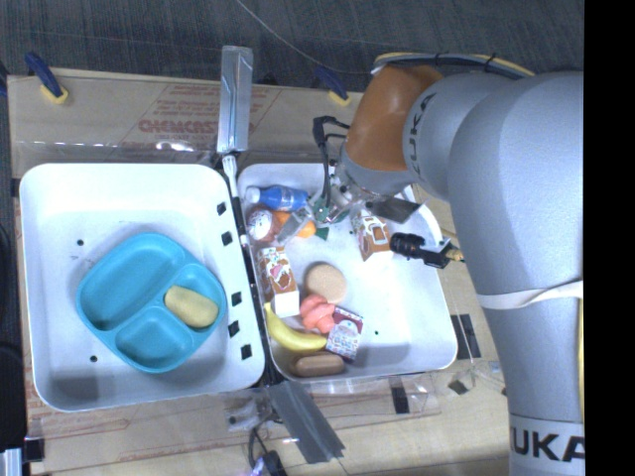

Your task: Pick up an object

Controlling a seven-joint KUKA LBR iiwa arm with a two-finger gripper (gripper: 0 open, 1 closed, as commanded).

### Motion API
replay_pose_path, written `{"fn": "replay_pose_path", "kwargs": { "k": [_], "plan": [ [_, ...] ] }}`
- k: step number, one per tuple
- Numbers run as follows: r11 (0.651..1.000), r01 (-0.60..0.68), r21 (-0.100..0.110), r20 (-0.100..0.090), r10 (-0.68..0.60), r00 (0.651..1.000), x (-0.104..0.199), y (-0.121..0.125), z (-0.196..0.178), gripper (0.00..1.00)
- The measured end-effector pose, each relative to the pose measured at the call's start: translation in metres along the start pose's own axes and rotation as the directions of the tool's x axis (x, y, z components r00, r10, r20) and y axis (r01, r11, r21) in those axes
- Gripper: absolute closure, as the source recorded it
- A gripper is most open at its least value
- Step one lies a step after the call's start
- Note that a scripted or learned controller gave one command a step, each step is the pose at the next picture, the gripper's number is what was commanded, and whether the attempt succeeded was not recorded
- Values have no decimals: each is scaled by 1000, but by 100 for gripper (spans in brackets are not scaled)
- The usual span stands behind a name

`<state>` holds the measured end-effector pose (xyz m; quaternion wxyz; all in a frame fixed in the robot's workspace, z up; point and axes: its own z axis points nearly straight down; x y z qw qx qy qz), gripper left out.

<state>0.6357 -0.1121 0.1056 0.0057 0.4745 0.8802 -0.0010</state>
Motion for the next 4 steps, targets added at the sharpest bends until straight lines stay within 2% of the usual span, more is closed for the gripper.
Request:
{"fn": "replay_pose_path", "kwargs": {
  "k": [1,2,3,4],
  "plan": [
    [1000,6,0,-3,-6,1000,1,2,-9,100],
    [892,-453,6,-8,453,892,37,36,-88,100],
    [859,-511,20,-8,511,859,4,18,-7,100],
    [912,-411,10,-9,411,912,11,15,14,100]
  ]
}}
